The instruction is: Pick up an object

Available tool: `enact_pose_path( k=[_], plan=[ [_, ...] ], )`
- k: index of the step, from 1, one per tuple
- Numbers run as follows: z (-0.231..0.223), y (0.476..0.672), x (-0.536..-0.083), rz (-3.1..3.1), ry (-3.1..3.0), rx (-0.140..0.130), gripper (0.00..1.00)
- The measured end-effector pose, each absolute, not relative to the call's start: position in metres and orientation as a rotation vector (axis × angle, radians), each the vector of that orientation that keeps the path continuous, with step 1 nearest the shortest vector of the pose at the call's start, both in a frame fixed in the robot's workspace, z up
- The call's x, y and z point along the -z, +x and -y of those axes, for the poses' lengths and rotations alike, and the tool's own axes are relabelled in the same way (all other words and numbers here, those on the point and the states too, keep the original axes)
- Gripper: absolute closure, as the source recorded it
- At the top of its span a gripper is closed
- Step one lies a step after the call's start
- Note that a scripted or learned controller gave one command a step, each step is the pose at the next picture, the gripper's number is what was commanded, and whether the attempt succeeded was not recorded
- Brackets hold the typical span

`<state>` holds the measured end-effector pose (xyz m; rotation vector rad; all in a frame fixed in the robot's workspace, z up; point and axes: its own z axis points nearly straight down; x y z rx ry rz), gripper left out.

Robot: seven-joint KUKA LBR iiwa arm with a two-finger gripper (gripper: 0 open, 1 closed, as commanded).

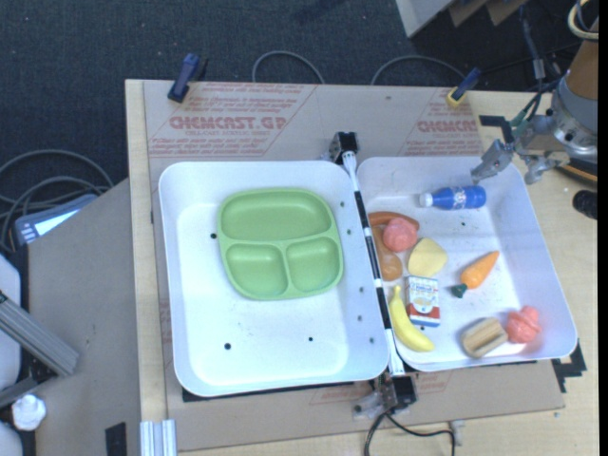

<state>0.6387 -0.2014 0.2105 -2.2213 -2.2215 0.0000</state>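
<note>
Now the tool (pixel 491 162), fingers spread and holding nothing, hovers upper right by the bottle (pixel 454 198): light, slick, best gripped mid-body.

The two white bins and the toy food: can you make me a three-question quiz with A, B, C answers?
1. Where does the green tray lie?
A. In the left bin
B. In the right bin
C. On the floor

2. What colour is the bottle?
A. Red
B. Blue
C. Black

3. How does the bottle stand?
A. Upright
B. Lying on its side
C. Between the fingers

Answers:
1 A, since the green tray sits in the left bin, apart from the food.
2 B, since its body is blue with a white cap end.
3 B, since it lies flat on the right bin's floor, with the gripper above and to its right, not around it.
</note>
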Motion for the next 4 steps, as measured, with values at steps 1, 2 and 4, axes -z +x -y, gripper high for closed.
enact_pose_path(
  k=[1,2,4],
  plan=[
    [0.219,0.591,-0.098,2.219,-2.215,0.001,0.0],
    [0.171,0.538,-0.084,2.22,-2.22,-0.001,0.0],
    [0.074,0.56,-0.185,2.223,-2.219,0.002,1.0]
  ],
)
